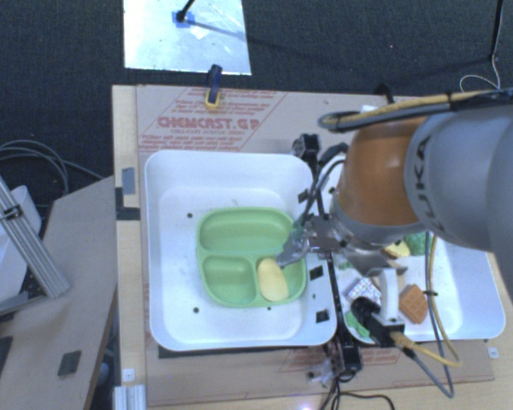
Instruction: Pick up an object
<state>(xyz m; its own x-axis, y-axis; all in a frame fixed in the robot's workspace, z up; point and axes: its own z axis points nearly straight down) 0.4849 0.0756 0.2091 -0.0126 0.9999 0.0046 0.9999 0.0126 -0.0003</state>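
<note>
Lemon (273,281) (yellow) lies in green tray (239,237), gripper (292,250) just above.

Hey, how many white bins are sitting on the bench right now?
2. The left white bin holds a green divided tray; the right white bin sits beside it, largely covered by the arm, so things in it may be hidden.

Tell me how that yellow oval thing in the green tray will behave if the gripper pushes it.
The yellow oval object looks rounded and smooth, so it may roll or slip aside. It sits in a compartment of the green tray, whose walls would probably stop it.
</note>
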